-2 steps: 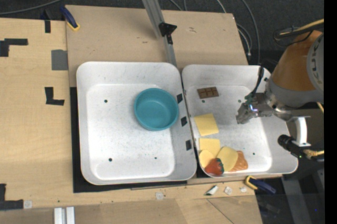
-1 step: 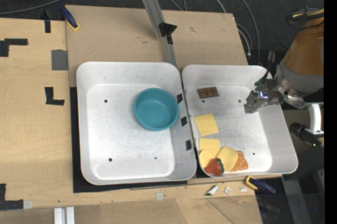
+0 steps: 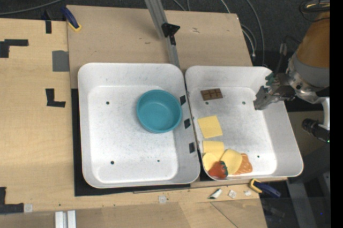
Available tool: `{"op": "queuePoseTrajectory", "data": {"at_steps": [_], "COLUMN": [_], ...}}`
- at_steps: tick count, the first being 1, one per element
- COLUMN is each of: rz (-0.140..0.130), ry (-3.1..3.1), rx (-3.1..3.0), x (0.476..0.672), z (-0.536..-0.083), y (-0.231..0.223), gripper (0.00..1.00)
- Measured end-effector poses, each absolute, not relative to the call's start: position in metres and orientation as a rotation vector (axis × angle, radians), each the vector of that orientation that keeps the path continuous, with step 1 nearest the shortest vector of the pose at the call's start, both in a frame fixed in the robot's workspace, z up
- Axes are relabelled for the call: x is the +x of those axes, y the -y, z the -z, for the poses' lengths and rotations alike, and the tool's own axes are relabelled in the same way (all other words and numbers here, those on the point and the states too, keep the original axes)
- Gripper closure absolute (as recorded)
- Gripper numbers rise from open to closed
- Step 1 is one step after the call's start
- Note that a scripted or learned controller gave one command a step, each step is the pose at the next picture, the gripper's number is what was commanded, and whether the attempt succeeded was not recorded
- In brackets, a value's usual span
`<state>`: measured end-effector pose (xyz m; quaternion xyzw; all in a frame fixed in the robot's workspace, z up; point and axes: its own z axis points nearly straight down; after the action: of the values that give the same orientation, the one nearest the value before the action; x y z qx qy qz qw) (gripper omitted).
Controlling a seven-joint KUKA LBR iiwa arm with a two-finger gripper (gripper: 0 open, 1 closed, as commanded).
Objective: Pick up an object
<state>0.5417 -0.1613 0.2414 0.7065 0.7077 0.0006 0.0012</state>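
camera view, from above the tabletop [image 3: 134,34]: the grey arm enters from the right, its claw [image 3: 263,97] poised over the right rim of the right bin [image 3: 278,130]. whether the claw is spread or pressed together cannot be told at this angle; nothing is seen pinched in it.

to the claw's left, across bare bin floor, lies a small brown chocolate bar [image 3: 211,95], roughly level with the claw, its long axis running left to right. lower and to the left sits a flat yellow square [image 3: 210,126]. farther below the claw, in the bin's near corner, a cluster of play food crowds together: a yellow block [image 3: 213,147], a yellow wedge [image 3: 231,157], a red-and-green piece [image 3: 218,169] and an orange piece [image 3: 244,165], touching or overlapping.

well to the claw's left, past the divide, a blue bowl [image 3: 158,110] stands alone in the left bin [image 3: 96,130].

the chocolate bar appears the nearest candidate; reaching it would likely mean a sideways move left, then a descent across its short width.
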Motion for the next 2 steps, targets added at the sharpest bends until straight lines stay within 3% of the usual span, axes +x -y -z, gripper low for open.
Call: {"op": "queuePoseTrajectory", "data": {"at_steps": [2], "rz": [0.000], "ry": [-2.228], "rx": [2.215], "x": [0.594], "z": [-0.245], "y": [0.075], "gripper": [1.00]}}
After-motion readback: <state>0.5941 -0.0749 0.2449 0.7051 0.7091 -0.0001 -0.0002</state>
